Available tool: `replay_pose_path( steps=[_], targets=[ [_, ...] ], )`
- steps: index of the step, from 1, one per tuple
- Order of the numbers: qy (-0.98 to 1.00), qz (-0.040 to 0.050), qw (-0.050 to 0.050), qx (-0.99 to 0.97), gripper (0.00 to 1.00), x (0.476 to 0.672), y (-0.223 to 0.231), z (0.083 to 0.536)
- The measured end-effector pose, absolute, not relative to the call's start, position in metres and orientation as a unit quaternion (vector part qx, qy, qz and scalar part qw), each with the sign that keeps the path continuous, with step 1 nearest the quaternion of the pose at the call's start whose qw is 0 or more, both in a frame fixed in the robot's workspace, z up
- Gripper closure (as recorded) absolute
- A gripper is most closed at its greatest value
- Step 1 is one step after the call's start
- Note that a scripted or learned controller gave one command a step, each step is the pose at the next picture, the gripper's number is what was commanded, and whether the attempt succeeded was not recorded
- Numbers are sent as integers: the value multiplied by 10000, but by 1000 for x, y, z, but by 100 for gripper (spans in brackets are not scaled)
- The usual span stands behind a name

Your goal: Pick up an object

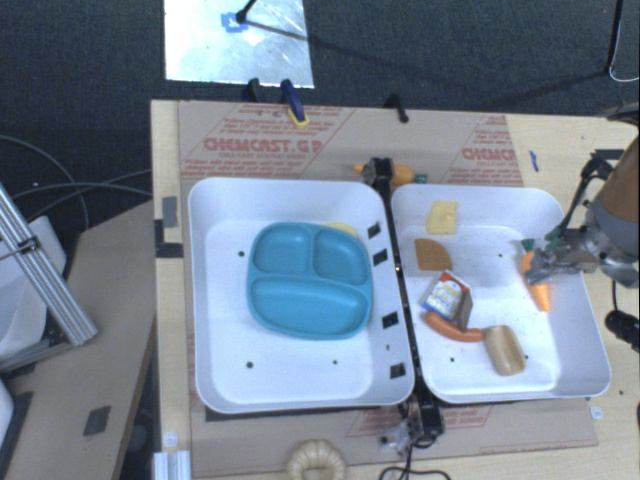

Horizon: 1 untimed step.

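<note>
Two white bins (300, 193) sit on a tan surface (340, 133) printed with red lettering. The divided plate (308, 280) is sky blue. In the right bin: a pale yellow cheese slice (442, 217), brown toast (432, 254), a red-orange sausage (452, 330), a tan bread roll (505, 349) and an orange carrot (540, 295).

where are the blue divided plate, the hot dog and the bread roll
blue divided plate (300, 298), camera view, on its large lower compartment
hot dog (452, 330), camera view, on its middle
bread roll (505, 350), camera view, on its top crust

Small orange carrot-like piece (540, 294), tilted, at right bin's (580, 368) right wall, touching hand (545, 264); whether gripped, unclear. Partly hidden.
</note>
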<state>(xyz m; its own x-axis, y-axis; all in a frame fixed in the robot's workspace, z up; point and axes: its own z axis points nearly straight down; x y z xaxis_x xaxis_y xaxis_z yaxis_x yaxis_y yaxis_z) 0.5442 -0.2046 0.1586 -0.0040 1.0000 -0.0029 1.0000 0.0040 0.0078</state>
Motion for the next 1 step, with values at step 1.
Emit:
replay_pose_path(
  steps=[1],
  targets=[
    [7089,20,43,7053,100,552,-204,222]
  ],
)
